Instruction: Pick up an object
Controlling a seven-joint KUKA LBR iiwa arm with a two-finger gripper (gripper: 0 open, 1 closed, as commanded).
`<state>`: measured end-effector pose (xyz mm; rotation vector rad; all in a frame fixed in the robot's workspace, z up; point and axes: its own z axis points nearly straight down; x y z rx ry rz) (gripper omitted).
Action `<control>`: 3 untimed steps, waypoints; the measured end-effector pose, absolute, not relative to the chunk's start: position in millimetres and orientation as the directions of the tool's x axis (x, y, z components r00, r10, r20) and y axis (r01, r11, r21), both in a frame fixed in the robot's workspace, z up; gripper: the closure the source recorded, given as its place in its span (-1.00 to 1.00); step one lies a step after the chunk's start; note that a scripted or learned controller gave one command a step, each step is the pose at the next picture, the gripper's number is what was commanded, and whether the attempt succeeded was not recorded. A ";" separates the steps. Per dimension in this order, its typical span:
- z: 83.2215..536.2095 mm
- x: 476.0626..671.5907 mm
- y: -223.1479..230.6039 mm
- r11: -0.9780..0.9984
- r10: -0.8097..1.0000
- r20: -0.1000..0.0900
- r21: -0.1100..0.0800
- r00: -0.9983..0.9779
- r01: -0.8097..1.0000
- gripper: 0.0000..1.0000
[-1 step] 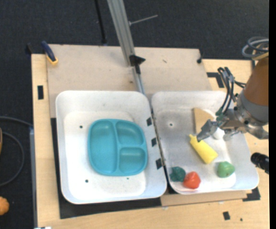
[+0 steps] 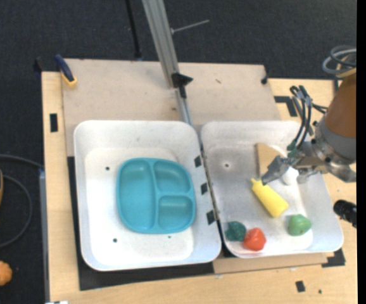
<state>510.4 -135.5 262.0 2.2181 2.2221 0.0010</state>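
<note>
Gripper (image 2: 283, 168), fingers seemingly apart and holding nothing, hangs over the right bin (image 2: 233, 145) just above the yellow bottle (image 2: 270, 198); open floor lies leftward.

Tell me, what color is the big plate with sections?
The divided plate is light blue, turquoise, seen clearly in the camera view.

The arm (image 2: 342, 116) reaches in over the far right corner of the right bin (image 2: 233, 135), its orange band uppermost. The gripper (image 2: 289, 168) hangs low inside that bin, its fingers (image 2: 273, 171) spread apart, pointing leftward.
</note>
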 end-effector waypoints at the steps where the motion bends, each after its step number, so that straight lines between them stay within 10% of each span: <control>1: 219.4 512.2 -139.1 0.000 1.000 -0.001 -0.002 0.000 1.000 -1.00; 3: 131.7 526.9 -150.7 -0.002 1.000 -0.016 0.033 0.003 0.999 -1.00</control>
